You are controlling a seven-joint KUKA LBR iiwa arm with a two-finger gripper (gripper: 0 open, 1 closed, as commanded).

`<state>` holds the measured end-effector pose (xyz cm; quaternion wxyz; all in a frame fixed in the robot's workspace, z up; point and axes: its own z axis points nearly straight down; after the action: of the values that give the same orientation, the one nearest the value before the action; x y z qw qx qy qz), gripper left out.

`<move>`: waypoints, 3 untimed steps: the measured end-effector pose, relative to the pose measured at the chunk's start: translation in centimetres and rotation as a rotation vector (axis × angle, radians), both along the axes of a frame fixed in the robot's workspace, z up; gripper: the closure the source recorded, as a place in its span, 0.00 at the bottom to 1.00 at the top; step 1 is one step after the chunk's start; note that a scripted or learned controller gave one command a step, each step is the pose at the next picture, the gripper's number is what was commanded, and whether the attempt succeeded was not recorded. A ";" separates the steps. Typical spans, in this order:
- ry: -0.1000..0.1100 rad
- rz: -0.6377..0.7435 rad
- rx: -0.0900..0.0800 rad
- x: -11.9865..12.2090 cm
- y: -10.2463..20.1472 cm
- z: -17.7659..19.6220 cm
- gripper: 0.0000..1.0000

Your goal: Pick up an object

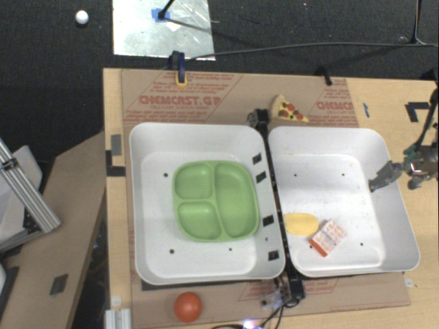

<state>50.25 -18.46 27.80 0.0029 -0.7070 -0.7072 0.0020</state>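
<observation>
Closest to the camera, a red ball [187,306] sits on the bench [384,94] just in front of the left bin [147,184]. That bin holds a green plate [216,200] with 3 parts. In the right bin [394,252], at the near left, a yellow lump [301,223] lies just beside a small orange and white packet [327,238]. A toy pizza slice [289,110] rests on the bench behind the 2 bins. My gripper [384,176] is at the right edge of the right bin, well apart from the lump and packet. I cannot tell how wide it is or if it has anything.
</observation>
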 end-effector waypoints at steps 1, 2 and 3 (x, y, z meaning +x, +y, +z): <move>-0.009 0.003 -0.002 0.2 0.0 0.5 0.00; -0.006 0.002 -0.001 1.0 0.2 -4.1 0.00; -0.005 0.000 -0.001 0.4 -0.4 -8.7 0.00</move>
<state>50.70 -18.86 19.07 0.0010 -0.7069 -0.7074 0.0005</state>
